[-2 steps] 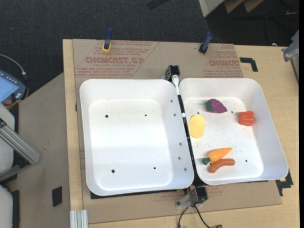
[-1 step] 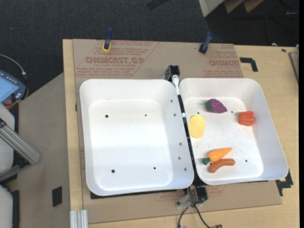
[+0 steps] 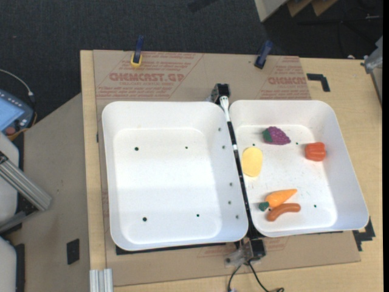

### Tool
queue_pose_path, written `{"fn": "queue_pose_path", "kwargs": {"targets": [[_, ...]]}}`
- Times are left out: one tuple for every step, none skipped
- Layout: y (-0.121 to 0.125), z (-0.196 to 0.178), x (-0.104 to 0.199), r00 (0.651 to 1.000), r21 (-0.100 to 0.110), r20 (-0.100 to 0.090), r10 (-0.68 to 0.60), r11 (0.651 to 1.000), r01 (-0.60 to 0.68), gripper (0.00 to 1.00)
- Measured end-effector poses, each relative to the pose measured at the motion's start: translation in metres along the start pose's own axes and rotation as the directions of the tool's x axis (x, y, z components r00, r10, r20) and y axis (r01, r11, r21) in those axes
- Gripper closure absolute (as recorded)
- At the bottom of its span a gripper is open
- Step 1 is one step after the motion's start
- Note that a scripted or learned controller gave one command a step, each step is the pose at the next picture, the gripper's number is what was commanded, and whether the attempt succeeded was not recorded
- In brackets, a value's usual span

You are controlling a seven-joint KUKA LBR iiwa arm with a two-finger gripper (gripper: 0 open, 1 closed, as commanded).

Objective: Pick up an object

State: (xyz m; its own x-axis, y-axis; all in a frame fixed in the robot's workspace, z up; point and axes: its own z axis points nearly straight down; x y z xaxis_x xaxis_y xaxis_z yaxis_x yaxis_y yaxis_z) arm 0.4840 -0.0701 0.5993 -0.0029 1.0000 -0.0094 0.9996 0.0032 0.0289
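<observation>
bins (image 3: 121, 163): smooth white plastic | bench board (image 3: 200, 72): matt brown cardboard | toy foods (image 3: 252, 161): glossy plastic

Two bins side by side on worktop (image 3: 91, 163). Right bin (image 3: 346, 181) holds: grapes (image 3: 276, 135) at rear; pepper (image 3: 315, 152) right of them; lemon (image 3: 252, 162) near left wall; carrot (image 3: 280, 197) toward front, sausage (image 3: 284, 211) just before it.

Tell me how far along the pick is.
Nothing looks picked yet. All five items lie in the right bin: purple grapes, red pepper, yellow lemon, carrot, sausage. The whole approach, grasp and lift remain.
</observation>
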Motion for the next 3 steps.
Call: {"fn": "queue_pose_path", "kwargs": {"targets": [[0.001,-0.011,0.0,1.0,-0.006,0.001,0.0,1.0,0.0,1.0],[0.001,-0.011,0.0,1.0,-0.005,0.001,0.0,1.0,0.0,0.0],[0.002,-0.022,0.0,1.0,-0.011,0.003,0.0,1.0,0.001,1.0]]}}
